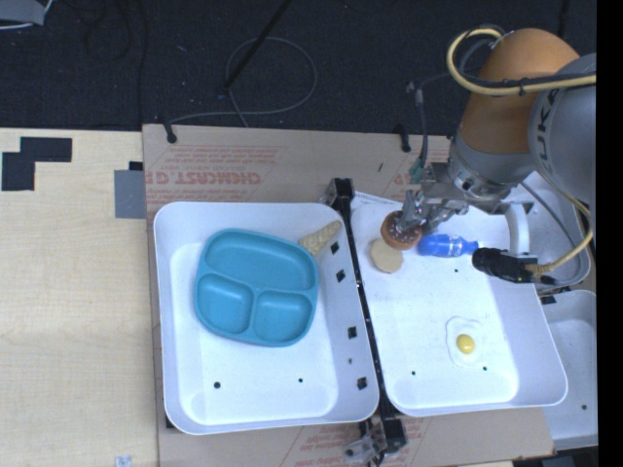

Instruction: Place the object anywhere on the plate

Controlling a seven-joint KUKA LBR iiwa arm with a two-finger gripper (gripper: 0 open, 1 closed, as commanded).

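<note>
Arm reaching in from the right, end effector [414, 210] low over the top of the right bin [531, 377], right above a brown round piece [397, 230]. Spread or pinched? Can't tell from here. A tan disc [385, 257] lies just below it, a blue bottle [446, 246] beside, a fried egg [466, 342] further down. The blue plate [256, 288] sits in the left bin [180, 377], a cone [319, 237] at its edge.

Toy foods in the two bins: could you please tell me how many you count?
5. Left bin: a cone beside the plate. Right bin: a donut under the gripper, a cookie, a blue piece, a fried egg. The arm may hide more.
</note>
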